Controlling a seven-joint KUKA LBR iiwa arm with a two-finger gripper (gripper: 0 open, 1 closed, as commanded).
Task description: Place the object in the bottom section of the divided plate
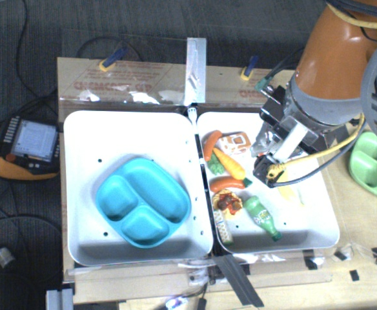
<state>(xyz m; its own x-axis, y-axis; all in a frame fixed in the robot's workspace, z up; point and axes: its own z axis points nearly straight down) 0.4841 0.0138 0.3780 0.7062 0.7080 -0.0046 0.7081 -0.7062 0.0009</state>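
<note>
A blue divided plate (pixel 175 187) lies in the left bin (pixel 85 134), with its single bottom section (pixel 143 228) nearest the front wall; nothing lies in the plate. Toy foods are piled in the left half of the right bin (pixel 311 228): an orange carrot (pixel 231 164), a white and orange packet (pixel 238 141), a red sausage (pixel 226 183), a brown and red piece (pixel 229 202) and a green bottle (pixel 261 216). My gripper (pixel 264 148) hangs over the right bin, just right of the carrot and packet. Nothing shows between its tips.
A wrapped bar (pixel 221 228) lies along the right bin's left wall. A pale yellow piece (pixel 286 192) rests mid-bin under the arm. A green object (pixel 366 161) stands outside the bin at the right. A handheld device (pixel 28 144) sits left of the bench.
</note>
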